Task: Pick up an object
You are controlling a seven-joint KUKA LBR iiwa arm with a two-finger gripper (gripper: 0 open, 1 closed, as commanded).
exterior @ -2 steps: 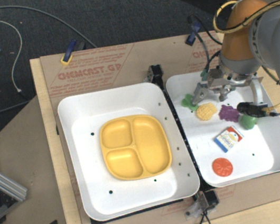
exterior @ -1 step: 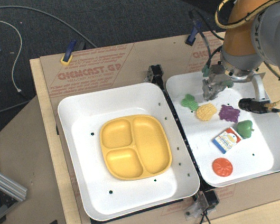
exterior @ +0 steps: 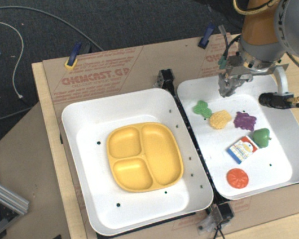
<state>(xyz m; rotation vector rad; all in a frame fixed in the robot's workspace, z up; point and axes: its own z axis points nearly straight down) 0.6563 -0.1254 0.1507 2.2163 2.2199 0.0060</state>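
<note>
Overhead, the end effector (exterior: 230,88) hangs at the far edge of the right bin (exterior: 295,165); whether it is apart or together cannot be told, and nothing shows in its grip. Nearest objects, a green toy (exterior: 202,108) and yellow toy (exterior: 220,119), lie just below-left toward the camera.

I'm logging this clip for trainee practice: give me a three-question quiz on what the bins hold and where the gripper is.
1. True or false: the yellow divided plate lies in the left bin.
2. Which toy lies nearest the gripper? A) red round toy B) green leafy toy C) green pepper
3. Fill in: the purple grapes lie in the ____ bin.

Key: 1 true; 2 B; 3 right.
</note>
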